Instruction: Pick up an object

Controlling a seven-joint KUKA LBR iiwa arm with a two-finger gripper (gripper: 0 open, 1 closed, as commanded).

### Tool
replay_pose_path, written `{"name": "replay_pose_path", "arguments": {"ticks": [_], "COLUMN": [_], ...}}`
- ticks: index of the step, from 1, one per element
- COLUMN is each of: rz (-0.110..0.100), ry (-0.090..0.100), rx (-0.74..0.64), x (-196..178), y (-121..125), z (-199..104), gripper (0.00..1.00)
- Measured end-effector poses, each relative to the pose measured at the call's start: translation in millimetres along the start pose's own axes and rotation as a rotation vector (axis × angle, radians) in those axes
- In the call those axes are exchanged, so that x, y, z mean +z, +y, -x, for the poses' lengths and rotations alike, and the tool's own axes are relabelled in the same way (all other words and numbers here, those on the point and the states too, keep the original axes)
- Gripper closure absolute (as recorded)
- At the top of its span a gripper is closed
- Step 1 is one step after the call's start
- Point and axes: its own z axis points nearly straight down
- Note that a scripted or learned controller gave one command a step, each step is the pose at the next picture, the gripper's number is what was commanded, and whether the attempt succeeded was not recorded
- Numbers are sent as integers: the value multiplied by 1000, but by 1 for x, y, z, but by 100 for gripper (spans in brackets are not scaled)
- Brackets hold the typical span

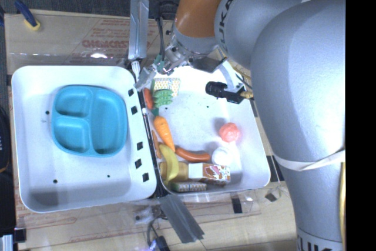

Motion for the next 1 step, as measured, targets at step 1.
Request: {"name": "replay_pose_path", "arguments": {"ticks": [1], "rz": [-1], "ry": [1], "rx": [-47], "x": [0], "y": [6], "z": [-10], "gripper": [0]}}
